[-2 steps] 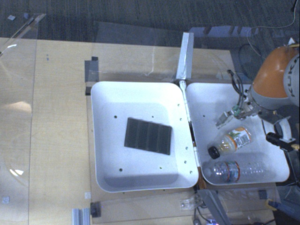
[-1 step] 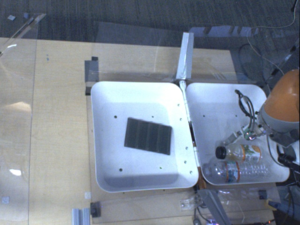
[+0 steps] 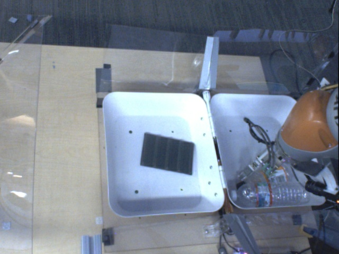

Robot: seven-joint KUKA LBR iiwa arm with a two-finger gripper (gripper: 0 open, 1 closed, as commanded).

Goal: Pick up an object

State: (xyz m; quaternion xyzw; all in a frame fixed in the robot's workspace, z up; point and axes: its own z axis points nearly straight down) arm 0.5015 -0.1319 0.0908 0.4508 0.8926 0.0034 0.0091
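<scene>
A clear plastic bottle (image 3: 276,195) with a small coloured label lies on its side along the front wall of the right bin (image 3: 233,115). My gripper (image 3: 256,168) hangs low in that bin, just above and left of the bottle, under the orange wrist band (image 3: 310,123). Its tip is a tangle of metal parts and wires, and I cannot see whether it touches the bottle. A flat dark ribbed rectangle (image 3: 167,153) lies in the middle of the left bin (image 3: 122,110).
A black cable loop (image 3: 255,130) hangs from the wrist over the right bin. A grey divider post (image 3: 208,62) stands behind the seam between the bins. Clear panels lie on the wooden bench to the left.
</scene>
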